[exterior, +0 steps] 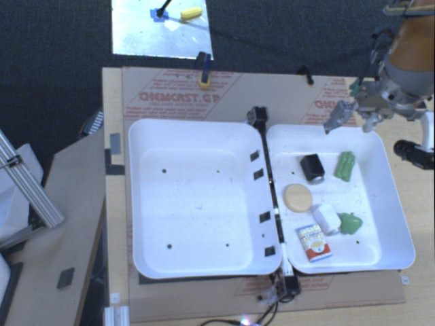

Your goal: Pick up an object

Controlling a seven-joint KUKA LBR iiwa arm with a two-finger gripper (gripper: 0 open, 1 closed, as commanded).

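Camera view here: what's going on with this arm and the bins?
The arm's gripper hangs over the far edge of the right bin, with nothing visible between its fingers. Lying in that bin are a black block, a green ridged piece, a tan round disc, a white object with a small green toy beside it, and a red-and-white carton. Nothing has been picked up yet.
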